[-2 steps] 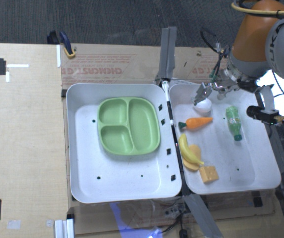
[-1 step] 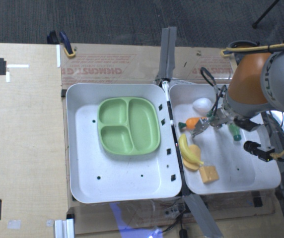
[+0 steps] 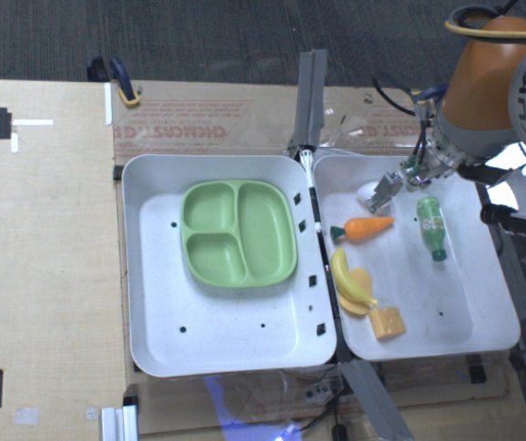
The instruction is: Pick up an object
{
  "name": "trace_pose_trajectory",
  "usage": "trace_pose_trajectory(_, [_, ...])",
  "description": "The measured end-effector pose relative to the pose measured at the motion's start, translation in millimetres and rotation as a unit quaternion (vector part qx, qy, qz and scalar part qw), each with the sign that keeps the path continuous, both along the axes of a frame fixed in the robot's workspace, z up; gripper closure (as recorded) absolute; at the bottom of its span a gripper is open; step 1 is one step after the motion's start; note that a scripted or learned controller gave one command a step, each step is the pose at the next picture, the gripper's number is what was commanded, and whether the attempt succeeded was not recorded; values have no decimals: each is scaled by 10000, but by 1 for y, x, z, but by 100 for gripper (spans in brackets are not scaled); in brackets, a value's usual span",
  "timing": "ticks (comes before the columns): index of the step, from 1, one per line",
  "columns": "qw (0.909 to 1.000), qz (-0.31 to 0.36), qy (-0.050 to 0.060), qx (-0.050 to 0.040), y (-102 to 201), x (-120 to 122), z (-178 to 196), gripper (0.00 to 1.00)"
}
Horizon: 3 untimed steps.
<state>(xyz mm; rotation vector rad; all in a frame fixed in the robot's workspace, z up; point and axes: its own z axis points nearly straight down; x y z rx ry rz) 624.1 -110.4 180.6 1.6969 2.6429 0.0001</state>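
My gripper (image 3: 387,189) hangs over the right bin (image 3: 484,329) near its back edge — I cannot tell its state — with the carrot (image 3: 368,229) just below it, long axis running left-right.

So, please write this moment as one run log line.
tool above right bin | nearest: carrot | nothing visibly held | plate in left bin

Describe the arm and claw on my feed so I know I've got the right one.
The arm is a rounded orange shell with grey casing at the right edge. Dark cables loop over it. The claw is small, grey metal, with greenish bits at the wrist.
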Motion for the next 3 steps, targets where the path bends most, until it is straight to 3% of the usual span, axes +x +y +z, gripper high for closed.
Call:
trace_pose_trajectory(1, [10000,-13,-9,-5,-1,0,9,100])
trace_pose_trajectory(2, [9822,1878,-7,-3,9,2,-88,100])
trace_pose_trajectory(3, [9459,3243,-7,-4,-41,-15,-88,100])
